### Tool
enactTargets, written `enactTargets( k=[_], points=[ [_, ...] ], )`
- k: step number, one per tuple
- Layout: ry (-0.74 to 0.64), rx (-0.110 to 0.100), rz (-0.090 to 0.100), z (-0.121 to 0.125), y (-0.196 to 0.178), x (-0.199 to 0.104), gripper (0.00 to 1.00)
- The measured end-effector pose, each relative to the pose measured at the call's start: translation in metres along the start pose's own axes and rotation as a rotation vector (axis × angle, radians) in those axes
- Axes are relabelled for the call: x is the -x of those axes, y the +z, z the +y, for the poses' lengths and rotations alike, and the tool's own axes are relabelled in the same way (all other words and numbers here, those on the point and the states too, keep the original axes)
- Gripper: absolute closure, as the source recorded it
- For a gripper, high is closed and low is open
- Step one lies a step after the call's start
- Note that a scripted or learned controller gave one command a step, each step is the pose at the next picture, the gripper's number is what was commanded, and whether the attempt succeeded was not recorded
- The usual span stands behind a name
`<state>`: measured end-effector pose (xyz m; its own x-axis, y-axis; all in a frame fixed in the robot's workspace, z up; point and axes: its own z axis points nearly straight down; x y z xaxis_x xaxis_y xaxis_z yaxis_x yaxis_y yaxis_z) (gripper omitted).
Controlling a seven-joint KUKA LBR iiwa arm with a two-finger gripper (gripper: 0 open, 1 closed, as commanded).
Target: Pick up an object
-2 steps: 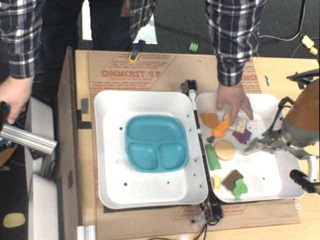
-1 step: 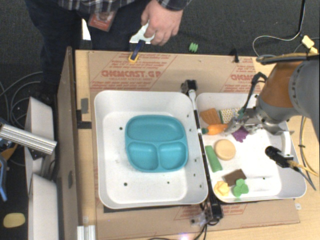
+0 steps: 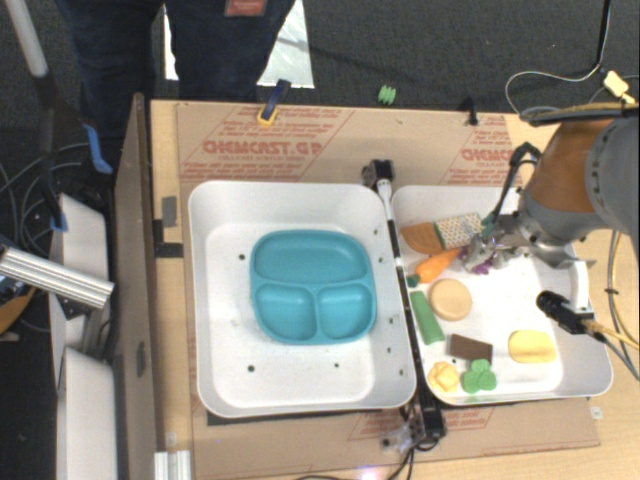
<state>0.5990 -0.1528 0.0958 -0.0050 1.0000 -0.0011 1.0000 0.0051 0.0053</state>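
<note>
Gripper (image 3: pixel 487 251) low over right bin (image 3: pixel 590 368), beside carrot (image 3: pixel 438 265).

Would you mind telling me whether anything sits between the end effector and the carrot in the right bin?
Nothing visible does: the end effector hovers just right of the carrot, with bare bin floor between.

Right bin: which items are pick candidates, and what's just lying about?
Candidates, in the right bin:
carrot, tan disc, green stick, brown block, yellow block, green toy. Pincer is beside the carrot.

Lying about:
blue tray in the left bin, cardboard.
</note>
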Motion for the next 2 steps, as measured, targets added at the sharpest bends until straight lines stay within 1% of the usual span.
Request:
enactTargets(
  k=[1, 2],
  points=[
    [-0.007, 0.007, 0.003, -0.010, -0.118, -0.076, 1.00],
    [-0.007, -0.003, 0.005, -0.040, -0.144, -0.146, 1.00]
  ],
)
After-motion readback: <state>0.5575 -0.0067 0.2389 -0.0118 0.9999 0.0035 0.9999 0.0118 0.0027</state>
